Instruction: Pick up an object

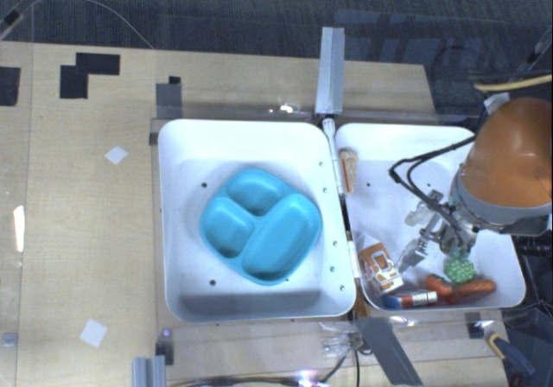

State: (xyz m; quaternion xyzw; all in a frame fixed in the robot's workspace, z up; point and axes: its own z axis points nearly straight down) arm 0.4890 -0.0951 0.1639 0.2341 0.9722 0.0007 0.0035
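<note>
Arm's orange band [517,152] fills right edge, hiding part of right bin [380,161]. Hand [415,256] reaches down-left into that bin; clenched or released, cannot tell. Near it along bin's front: one orange-white small carton [378,266], one marker-like tube [413,299], one green knobbly toy [460,270], one orange carrot-like piece [471,288]; one slim tan packet [348,169] by divider. Left bin [181,204]: one blue three-compartment tray [261,225]. Both on tabletop [78,230].

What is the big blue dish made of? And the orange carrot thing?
The blue dish looks like smooth moulded plastic: even colour, soft sheen, rounded compartments. The carrot is probably toy plastic or rubber, judging by its uniform orange; it is too small to tell for sure.
</note>
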